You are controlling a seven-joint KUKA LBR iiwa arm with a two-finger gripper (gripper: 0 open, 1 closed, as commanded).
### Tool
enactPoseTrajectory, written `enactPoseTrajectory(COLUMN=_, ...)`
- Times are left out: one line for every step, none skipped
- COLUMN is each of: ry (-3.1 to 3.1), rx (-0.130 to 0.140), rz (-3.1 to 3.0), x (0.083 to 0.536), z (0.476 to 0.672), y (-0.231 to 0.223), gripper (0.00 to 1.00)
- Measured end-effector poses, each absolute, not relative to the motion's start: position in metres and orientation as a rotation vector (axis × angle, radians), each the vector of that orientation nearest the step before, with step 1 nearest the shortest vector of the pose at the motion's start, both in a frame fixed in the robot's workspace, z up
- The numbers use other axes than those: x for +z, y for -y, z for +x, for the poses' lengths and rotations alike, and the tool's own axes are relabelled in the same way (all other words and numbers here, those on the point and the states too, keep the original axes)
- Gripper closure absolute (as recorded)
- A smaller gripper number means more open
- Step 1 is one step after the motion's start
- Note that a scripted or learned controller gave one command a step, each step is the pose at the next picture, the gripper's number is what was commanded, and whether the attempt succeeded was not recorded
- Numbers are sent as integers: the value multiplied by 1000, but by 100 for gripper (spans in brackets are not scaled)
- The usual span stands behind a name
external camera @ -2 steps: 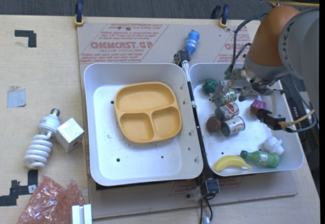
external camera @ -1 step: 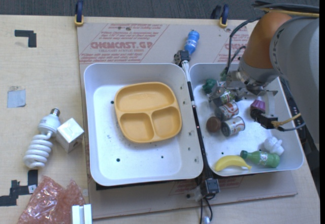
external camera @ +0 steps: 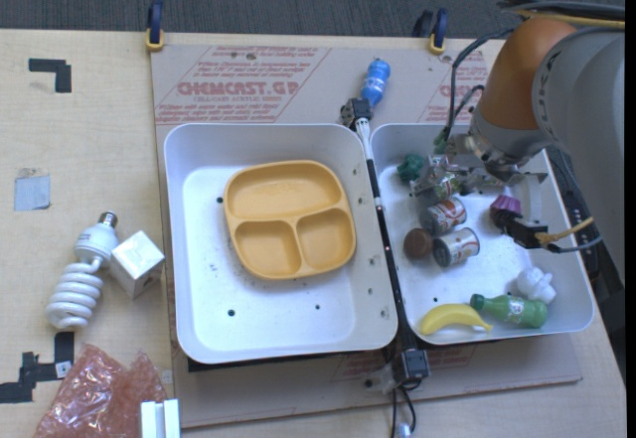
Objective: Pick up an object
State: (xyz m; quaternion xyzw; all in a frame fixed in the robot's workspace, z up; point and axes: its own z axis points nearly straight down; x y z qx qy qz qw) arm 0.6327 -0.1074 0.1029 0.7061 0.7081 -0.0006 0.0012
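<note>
- The gripper (external camera: 444, 180) was down inside the right bin (external camera: 571, 312), at its upper middle, under the orange band of the arm (external camera: 556, 69). From where I stood I could not tell whether it was spread or pressed together, and nothing showed plainly held in it.
- Just below the gripper stood two small cans (external camera: 449, 230), touching each other, with a brown round thing (external camera: 417, 244) just left of them.
- A dark green lump (external camera: 411, 168) sat just left of the gripper; a magenta piece (external camera: 506, 202) lay to its right.
- Well below the gripper, along the bin's near wall, lay a yellow banana (external camera: 452, 319), a green bottle (external camera: 512, 308) and a white piece (external camera: 532, 282).
- Left of the gripper, the other bin (external camera: 189, 317) held a yellow divided tray (external camera: 289, 219).
- My worry: the things around the gripper were crowded, so a closing could catch two at once or nudge a can so that it rolled away.
- The cans looked smooth and round; I judged they could slip out of a pinch.
</note>
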Motion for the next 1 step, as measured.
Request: enactPoseTrajectory(ry=-2221, rx=-1, rz=2219, x=202, z=597, y=93, gripper=100)
